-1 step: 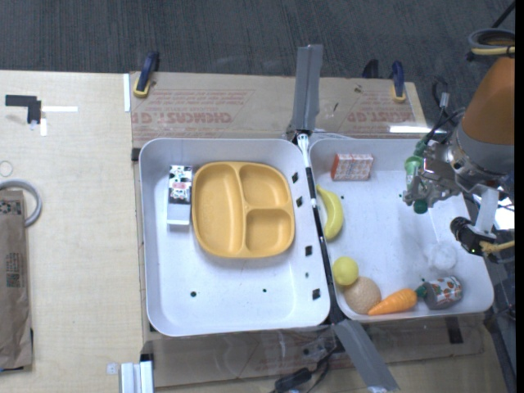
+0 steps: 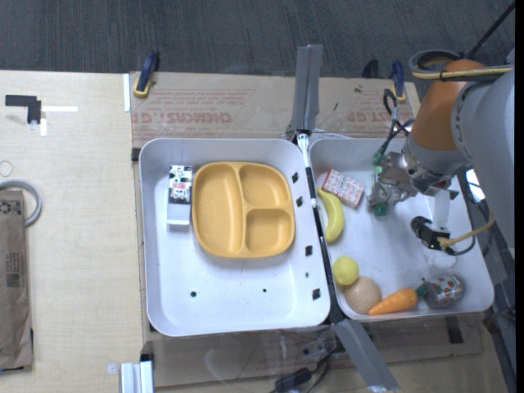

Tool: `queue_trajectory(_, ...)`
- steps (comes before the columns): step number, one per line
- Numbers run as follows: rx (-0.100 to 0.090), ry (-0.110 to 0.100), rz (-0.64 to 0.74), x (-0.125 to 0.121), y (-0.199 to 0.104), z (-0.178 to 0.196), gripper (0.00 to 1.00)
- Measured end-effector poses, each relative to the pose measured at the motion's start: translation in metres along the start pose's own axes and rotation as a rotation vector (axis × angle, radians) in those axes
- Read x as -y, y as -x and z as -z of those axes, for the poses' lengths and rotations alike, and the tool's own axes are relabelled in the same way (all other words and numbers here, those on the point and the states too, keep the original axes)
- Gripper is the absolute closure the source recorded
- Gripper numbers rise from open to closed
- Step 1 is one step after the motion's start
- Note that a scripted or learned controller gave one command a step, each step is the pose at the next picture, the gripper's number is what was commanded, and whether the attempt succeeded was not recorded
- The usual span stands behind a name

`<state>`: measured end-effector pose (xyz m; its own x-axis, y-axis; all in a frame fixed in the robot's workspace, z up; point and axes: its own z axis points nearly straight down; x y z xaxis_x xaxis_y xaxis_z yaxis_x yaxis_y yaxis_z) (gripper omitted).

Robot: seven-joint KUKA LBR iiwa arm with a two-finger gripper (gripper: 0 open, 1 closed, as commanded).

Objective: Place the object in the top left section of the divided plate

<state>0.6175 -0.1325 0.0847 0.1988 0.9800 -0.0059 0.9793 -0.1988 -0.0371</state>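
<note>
Behind both bins, a brown cardboard sheet (image 2: 246, 105) lies flat on the bench with red printing on it, the letters reversed and too faint to read with certainty. On the left bin's floor a small white carton with a dark printed label (image 2: 179, 195) rests just beside the left edge of the yellow plastic divided plate (image 2: 243, 209); its writing is too small to make out. All three sections of the plate look bare. Over the shallow white right-hand bin (image 2: 467, 301) the gripper (image 2: 381, 195) hangs near the back; whether it is parted or closed cannot be told, and nothing is visibly held. That bin contains a small red-and-white patterned packet (image 2: 342, 187), a yellow banana (image 2: 331, 214) against the dividing wall, a yellow lemon-like ball (image 2: 345, 270), a tan round lump (image 2: 362, 294), an orange carrot (image 2: 394, 301) and a small multicoloured crumpled item (image 2: 443, 289).
</note>
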Motion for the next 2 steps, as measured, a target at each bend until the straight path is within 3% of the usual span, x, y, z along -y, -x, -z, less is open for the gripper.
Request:
queue_trajectory(1,0.003,0.008,0.148,0.0113,-0.0275,0.0007,1.00)
queue_trajectory(2,-0.001,0.035,0.156,0.0047,-0.0341,0.0065,0.00)
